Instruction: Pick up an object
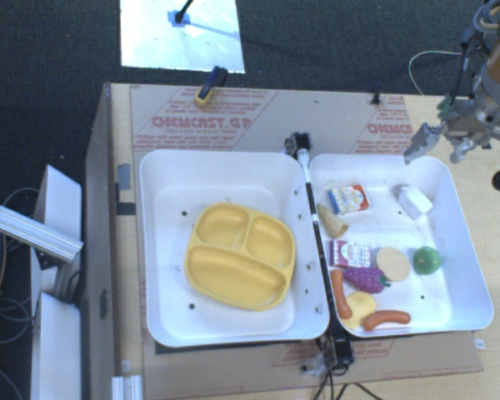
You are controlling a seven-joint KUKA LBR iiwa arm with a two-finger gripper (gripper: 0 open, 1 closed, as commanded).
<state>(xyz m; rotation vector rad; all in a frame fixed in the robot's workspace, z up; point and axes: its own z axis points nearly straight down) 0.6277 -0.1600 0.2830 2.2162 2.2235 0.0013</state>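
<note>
Nearby, small round green ball [427, 260]

Both white bins, left bin [162, 248] and right bin [462, 248]: smooth plastic, slight sheen. Yellow divided tray [242, 255]: matt-to-satin moulded plastic. Toy food looks plastic too: green ball [427, 260] at 3 o'clock glossy, sausage [387, 318] at 5 o'clock shiny, purple grapes [365, 278] bumpy. Bench sheet [233, 119] at 12 o'clock: paper-faced, printed red, matt. Floor [42, 57]: dark rough carpet. Gripper [440, 140]: bare grey metal, dull finish. Bracket [33, 230] at 9 o'clock: brushed metal.
</note>
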